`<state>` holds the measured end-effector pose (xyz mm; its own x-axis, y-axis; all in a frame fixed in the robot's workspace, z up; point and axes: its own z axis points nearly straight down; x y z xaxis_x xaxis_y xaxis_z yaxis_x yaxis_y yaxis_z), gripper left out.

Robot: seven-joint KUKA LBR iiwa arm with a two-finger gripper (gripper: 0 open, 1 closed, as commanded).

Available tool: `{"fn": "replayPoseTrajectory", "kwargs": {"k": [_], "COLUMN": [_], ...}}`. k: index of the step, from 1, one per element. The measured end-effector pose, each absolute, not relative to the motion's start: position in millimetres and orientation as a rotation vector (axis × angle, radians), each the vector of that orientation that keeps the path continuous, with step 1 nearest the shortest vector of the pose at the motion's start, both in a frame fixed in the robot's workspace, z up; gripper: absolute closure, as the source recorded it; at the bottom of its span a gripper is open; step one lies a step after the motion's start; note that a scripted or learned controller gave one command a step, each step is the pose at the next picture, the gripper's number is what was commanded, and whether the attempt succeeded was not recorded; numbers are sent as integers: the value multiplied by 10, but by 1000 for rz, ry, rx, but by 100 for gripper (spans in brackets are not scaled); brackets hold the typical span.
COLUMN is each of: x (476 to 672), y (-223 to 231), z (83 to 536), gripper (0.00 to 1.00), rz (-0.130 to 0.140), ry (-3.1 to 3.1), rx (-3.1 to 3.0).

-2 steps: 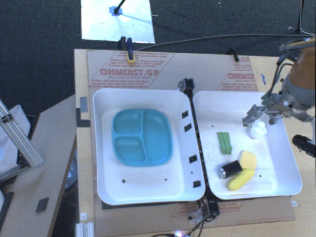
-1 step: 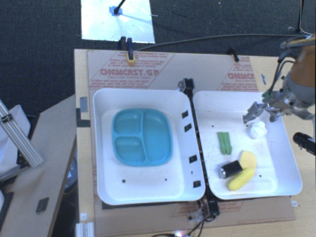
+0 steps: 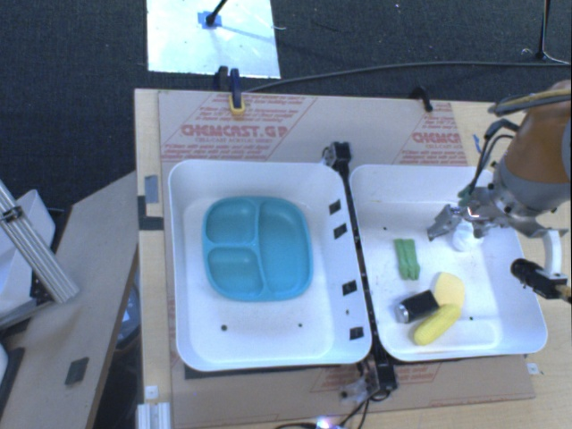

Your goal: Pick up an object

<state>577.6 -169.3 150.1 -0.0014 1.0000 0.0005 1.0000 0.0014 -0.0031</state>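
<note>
Reached in from the right, wrist bent low over the right bin [image 3: 518, 333]. Gripper [image 3: 458, 224] spread wide above a small white object [image 3: 461, 238]. Nearby lay green block [image 3: 407, 259], black cylinder [image 3: 417, 307], yellow banana [image 3: 437, 325].

Two bins sit side by side on the bench [image 3: 286, 123], touching along their inner walls. The left bin [image 3: 192, 329] holds a divided tray [image 3: 258, 247] lying near its middle. In the right bin [image 3: 518, 333], a short block [image 3: 407, 259] lies left of centre. Nearer and just to its right lie a small cylinder [image 3: 416, 307], a round piece [image 3: 449, 288] and a long piece [image 3: 436, 324], clustered and touching. The gripper [image 3: 460, 222] hangs over the bin's far right part.
</note>
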Motion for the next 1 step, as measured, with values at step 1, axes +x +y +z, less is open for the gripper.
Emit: {"fn": "replayPoseTrajectory", "kwargs": {"k": [1], "x": [5713], "y": [-1662], "z": [1059], "gripper": [0], "rz": [1], "ry": [-2222], "rx": [-2219]}}
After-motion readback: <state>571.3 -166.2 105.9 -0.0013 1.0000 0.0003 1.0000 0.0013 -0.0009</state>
